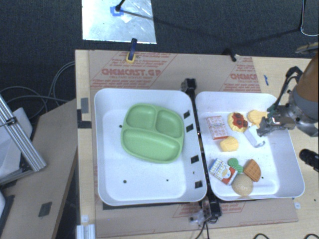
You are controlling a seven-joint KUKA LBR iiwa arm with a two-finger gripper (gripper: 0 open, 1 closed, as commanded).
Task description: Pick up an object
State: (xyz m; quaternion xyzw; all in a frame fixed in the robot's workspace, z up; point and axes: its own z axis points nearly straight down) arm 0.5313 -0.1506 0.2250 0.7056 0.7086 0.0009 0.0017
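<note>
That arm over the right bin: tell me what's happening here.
The grey arm reaches in from the right, its gripper low over the right bin beside a small white piece. Toy foods lie around it: a pizza slice, a yellow piece, a waffle, a red-and-white packet. The left bin holds a green divided plate. Nothing is visibly lifted yet.

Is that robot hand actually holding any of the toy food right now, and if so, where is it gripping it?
It cannot be told. The end effector sits low in the right bin, near a small white object, but no grip is visible.
</note>
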